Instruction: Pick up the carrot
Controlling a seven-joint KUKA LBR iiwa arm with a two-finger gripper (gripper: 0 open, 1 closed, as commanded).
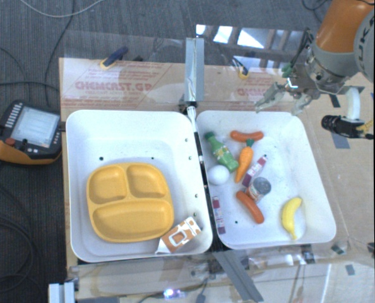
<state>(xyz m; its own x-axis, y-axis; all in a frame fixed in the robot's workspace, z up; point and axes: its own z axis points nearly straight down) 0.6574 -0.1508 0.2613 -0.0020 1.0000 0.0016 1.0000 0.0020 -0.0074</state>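
The carrot point(244, 161) is orange with a small green top and lies slanted near the middle of the right bin point(314, 169). It sits between a green bottle point(222, 151) and a small pink-labelled bottle point(257, 167). My gripper point(282, 103) hovers over the far rim of the right bin, up and to the right of the carrot and well apart from it. Its two fingers point(266, 100) are spread open with nothing between them.
The right bin also holds a red sausage point(247, 135), a second sausage point(250, 207), a white ball point(219, 175), a can point(261, 186) and a banana point(292, 216). In the left bin lie a yellow divided plate point(130, 201) and a small carton point(181, 234).
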